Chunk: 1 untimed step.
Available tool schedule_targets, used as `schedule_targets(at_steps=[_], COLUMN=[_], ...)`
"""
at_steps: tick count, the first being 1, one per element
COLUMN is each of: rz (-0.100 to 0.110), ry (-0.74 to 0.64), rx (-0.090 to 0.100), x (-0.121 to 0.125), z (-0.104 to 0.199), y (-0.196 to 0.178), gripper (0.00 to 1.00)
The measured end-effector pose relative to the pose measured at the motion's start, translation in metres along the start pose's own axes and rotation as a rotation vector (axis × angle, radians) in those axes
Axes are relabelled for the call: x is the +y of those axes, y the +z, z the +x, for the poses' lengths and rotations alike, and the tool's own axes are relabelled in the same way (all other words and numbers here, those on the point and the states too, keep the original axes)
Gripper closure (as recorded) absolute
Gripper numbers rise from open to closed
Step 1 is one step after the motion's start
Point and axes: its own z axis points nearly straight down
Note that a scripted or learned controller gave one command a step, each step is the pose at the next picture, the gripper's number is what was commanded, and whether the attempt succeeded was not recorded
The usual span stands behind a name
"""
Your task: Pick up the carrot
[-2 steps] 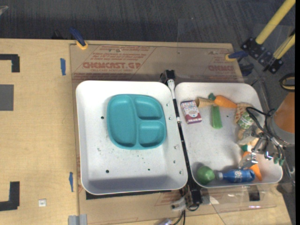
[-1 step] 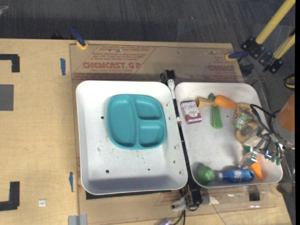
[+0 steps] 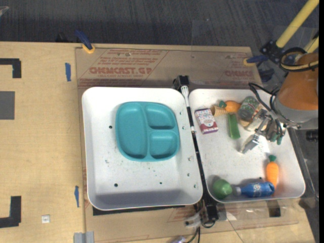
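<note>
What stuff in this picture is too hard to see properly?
- Hand, camera view: its fingers blur into wrist cables.
- Small box: label print too small to read.
- Blue bottle: label too small.
- Round object beside the upper carrot: half hidden under cables.

One fixed cam, up high over the bench, angled down.

Looks down at a slant on the left bin (image 3: 96,151) and right bin (image 3: 293,186) side by side, both fully in frame. Far enough back to catch the cardboard sheet (image 3: 162,65) and dark floor (image 3: 152,9) beyond. Arm (image 3: 298,92) enters from the right edge.
</note>
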Motion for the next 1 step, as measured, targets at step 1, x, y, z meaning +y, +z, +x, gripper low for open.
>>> schedule_targets(at_steps=[1], rz=[0.010], ry=[0.134], rx=[0.034], x=[0.0181], z=[-0.0717], y=[-0.0322], gripper=[0.00])
